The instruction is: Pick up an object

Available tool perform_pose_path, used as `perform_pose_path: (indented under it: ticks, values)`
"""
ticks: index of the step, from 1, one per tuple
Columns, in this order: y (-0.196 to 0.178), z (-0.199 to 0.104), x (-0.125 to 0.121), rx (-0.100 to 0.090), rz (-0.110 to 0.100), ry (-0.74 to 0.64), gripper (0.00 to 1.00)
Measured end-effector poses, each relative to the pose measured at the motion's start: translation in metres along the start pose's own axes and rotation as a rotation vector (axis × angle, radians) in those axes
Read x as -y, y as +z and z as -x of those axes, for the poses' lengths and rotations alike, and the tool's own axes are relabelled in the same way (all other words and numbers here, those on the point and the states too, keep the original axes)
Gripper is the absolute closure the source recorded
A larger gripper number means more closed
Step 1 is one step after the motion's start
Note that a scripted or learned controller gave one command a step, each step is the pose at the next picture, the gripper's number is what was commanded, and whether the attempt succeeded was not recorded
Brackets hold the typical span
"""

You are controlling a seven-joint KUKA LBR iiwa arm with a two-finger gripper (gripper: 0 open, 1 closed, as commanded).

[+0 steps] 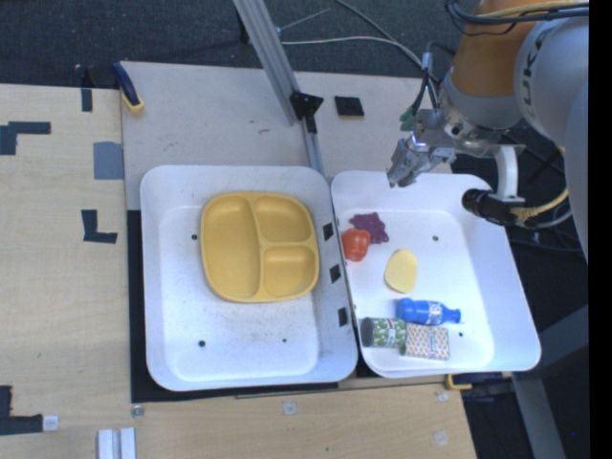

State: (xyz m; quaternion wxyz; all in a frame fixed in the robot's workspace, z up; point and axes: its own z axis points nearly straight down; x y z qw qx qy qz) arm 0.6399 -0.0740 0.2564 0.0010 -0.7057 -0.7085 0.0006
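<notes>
The right bin [478,247] holds a purple grape bunch [369,226], a small red-orange fruit [356,245], a pale yellow piece [402,271], a blue bottle [426,312] lying on its side, and a green-and-white packet [405,338]. My gripper [402,172] hangs over the bin's far left corner, above and to the right of the grapes. Nothing shows between its fingers.
The left bin [177,256] bears a yellow divided plate [260,247]. A slanted metal post [268,46] rises behind the bins. Black cables [497,207] trail by the right bin's far edge. A blue-and-yellow clamp [127,86] lies on the bench at the far left.
</notes>
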Motion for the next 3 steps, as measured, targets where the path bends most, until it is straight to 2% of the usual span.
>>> perform_pose_path:
  ticks: [1,3]
  values:
    - [0.014,-0.042,0.019,0.0,-0.002,0.0,1.0]
    - [0.041,-0.124,0.076,0.0,-0.003,-0.001,1.0]
